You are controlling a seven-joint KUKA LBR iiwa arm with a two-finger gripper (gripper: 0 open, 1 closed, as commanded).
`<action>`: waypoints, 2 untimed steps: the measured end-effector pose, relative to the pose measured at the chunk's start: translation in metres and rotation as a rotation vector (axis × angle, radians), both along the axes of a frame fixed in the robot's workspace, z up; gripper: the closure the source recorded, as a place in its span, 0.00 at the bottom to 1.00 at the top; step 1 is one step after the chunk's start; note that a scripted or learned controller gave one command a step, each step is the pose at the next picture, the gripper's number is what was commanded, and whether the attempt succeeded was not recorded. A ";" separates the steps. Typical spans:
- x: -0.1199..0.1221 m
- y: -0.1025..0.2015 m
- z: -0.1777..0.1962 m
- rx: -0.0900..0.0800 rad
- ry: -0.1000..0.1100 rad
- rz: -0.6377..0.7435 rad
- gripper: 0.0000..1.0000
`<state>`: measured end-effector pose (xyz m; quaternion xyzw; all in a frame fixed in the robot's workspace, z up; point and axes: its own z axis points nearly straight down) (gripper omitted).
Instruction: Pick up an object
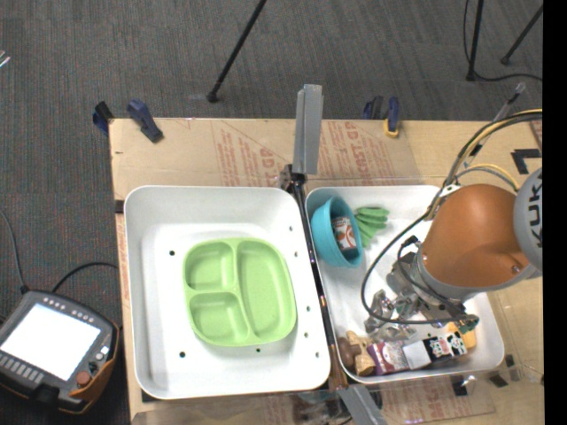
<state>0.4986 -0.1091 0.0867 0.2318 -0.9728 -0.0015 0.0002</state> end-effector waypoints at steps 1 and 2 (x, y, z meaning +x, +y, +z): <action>0.011 0.001 0.009 -0.002 -0.038 0.001 0.00; 0.028 0.031 0.002 -0.001 -0.008 0.050 0.00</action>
